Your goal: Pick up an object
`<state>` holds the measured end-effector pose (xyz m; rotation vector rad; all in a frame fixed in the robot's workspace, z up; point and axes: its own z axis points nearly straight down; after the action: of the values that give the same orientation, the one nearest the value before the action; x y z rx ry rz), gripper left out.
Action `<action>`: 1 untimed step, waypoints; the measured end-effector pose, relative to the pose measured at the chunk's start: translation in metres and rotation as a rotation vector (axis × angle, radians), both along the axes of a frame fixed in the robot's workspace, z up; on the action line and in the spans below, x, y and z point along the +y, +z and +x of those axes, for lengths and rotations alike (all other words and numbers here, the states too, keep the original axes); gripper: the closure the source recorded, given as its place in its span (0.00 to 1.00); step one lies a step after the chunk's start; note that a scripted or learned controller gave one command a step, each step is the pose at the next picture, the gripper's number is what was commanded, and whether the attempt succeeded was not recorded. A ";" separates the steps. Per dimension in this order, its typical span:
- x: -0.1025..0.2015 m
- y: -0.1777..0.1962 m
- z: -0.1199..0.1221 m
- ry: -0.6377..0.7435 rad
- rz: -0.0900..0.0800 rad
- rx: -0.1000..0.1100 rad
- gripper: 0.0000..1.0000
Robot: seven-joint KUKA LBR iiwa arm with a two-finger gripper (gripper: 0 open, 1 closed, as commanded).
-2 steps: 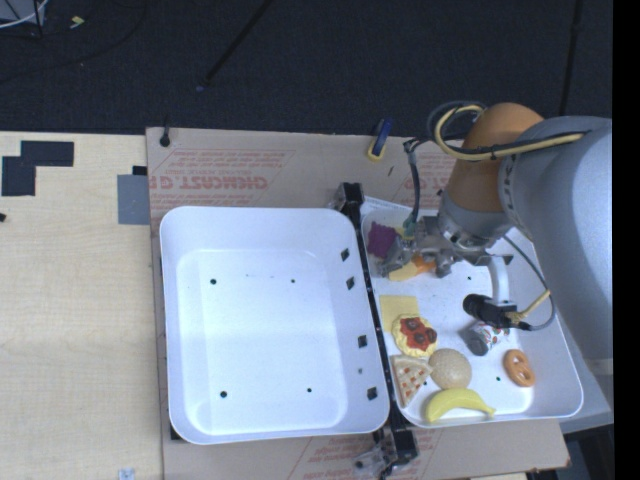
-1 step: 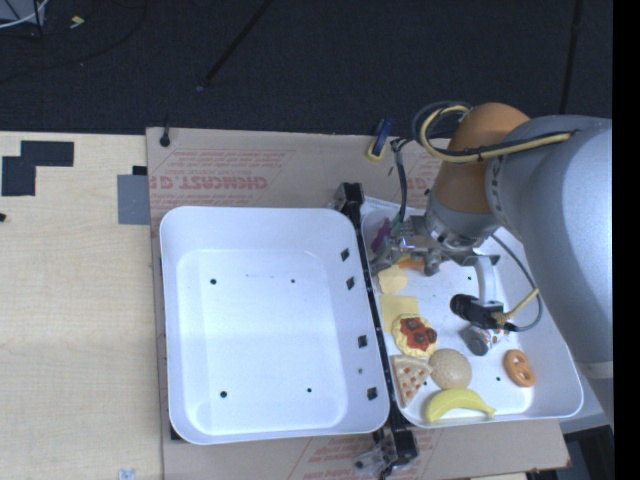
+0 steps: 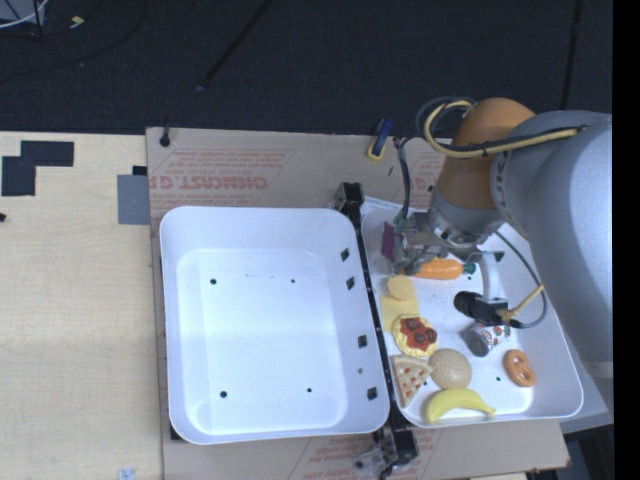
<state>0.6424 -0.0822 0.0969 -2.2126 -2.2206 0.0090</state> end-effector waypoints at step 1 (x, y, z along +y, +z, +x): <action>-0.019 0.018 0.001 -0.004 -0.001 -0.006 1.00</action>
<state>0.6436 -0.1011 0.1146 -2.2203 -2.2199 0.0027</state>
